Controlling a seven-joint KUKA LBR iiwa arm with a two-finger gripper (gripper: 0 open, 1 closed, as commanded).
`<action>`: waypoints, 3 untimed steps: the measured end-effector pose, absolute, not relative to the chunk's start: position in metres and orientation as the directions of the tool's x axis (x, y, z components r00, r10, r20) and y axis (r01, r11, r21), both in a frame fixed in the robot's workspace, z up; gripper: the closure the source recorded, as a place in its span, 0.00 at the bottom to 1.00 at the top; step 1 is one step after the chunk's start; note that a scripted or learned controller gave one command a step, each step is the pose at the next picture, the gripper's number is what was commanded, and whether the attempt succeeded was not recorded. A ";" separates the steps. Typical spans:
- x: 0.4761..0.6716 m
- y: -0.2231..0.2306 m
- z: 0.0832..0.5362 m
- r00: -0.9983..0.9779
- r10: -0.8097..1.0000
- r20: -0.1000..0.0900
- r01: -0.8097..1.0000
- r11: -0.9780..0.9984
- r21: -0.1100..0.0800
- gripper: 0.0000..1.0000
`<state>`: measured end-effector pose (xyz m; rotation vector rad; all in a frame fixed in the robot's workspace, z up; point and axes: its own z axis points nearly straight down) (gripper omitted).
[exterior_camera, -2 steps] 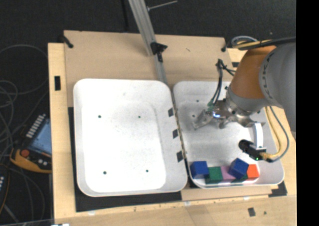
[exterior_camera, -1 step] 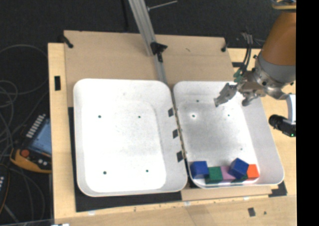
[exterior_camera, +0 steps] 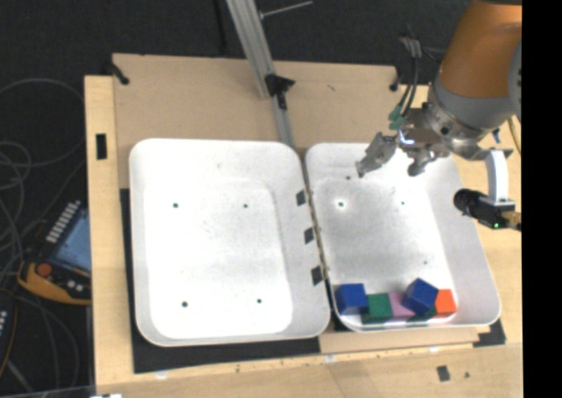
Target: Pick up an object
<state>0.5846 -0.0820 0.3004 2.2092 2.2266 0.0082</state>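
The arm [exterior_camera: 479, 45] comes in from about 2 o'clock, its orange band above the grey wrist, and its gripper [exterior_camera: 392, 162] hangs over the far end of the right bin [exterior_camera: 395, 212], near that bin's 12 o'clock rim. The two fingers [exterior_camera: 373, 157] stand apart, with nothing between them. The things to pick lie well apart from the gripper, crowded along the right bin's 6 o'clock wall: a blue block [exterior_camera: 351, 296] toward 7 o'clock, a green block [exterior_camera: 378, 307] just beside it, a pink block [exterior_camera: 401, 307] next, then a second blue block [exterior_camera: 421, 294] lying tilted and touching an orange block [exterior_camera: 445, 301] toward 5 o'clock. The left bin [exterior_camera: 219, 238] sits just beside the right one on the tan bench [exterior_camera: 202, 97], the two rims meeting at the middle. A grey metal rail [exterior_camera: 250, 27] slants down from 12 o'clock toward the seam between the bins.
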 end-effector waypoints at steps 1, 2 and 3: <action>0.618 -0.020 0.299 -0.008 1.000 0.001 1.000 0.008 0.003 0.00; 0.548 -0.077 0.193 0.005 1.000 -0.002 1.000 -0.005 -0.009 0.00; 0.565 -0.064 0.197 -0.003 1.000 0.000 1.000 0.003 0.002 0.00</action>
